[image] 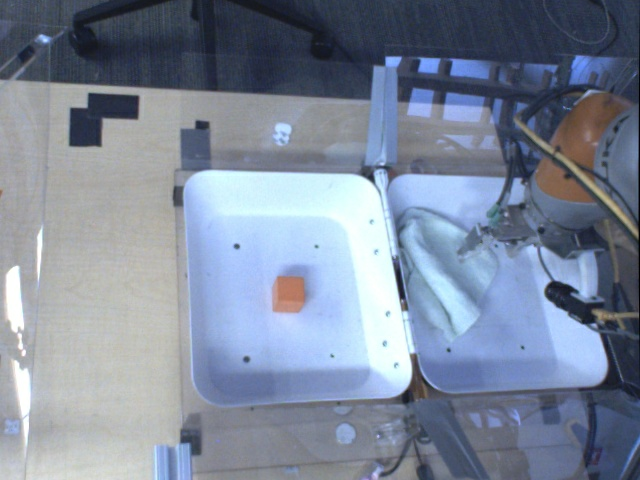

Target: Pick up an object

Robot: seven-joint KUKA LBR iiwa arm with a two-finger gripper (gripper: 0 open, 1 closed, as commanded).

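Observation:
A pale green-white cloth [438, 273] lies crumpled in the left half of the right bin [530, 363]. Its upper right corner is drawn up into a peak. My gripper [472, 246] reaches in from the right and is shut on that raised corner, just above the bin floor. A small orange cube [289, 294] rests alone near the middle of the left bin [230, 368], well away from the gripper.
The arm's grey wrist and orange band [585, 158] hang over the right bin's far right corner, with cables trailing around them. A metal divider [392, 258] separates the two bins. Wooden bench top [100, 268] stretches to the left.

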